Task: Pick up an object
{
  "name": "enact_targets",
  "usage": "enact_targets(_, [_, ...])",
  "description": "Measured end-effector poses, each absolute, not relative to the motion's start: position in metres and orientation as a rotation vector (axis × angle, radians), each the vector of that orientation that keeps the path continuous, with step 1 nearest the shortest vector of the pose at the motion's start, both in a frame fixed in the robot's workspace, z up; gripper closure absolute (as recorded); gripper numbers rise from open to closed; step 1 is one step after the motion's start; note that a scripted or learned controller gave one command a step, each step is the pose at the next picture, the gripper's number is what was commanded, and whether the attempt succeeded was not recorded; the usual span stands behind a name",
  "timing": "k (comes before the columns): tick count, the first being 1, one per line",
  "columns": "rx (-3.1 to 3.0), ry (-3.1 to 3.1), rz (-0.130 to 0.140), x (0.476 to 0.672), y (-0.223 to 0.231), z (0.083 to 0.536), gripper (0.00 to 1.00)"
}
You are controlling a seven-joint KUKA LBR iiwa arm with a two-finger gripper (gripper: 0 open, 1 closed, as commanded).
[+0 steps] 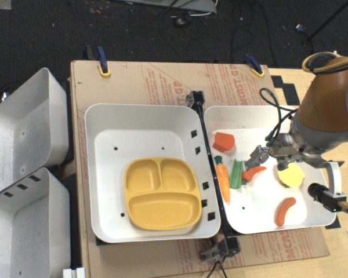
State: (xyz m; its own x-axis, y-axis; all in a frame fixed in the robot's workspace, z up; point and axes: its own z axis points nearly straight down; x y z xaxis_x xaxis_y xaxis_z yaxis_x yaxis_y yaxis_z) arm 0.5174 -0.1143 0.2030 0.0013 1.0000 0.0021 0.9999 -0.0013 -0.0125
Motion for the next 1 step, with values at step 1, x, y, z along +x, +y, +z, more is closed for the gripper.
enact_targets(1, [-2.219,-2.221,0.001,0.5201,-0.1142,0.2084,0.0])
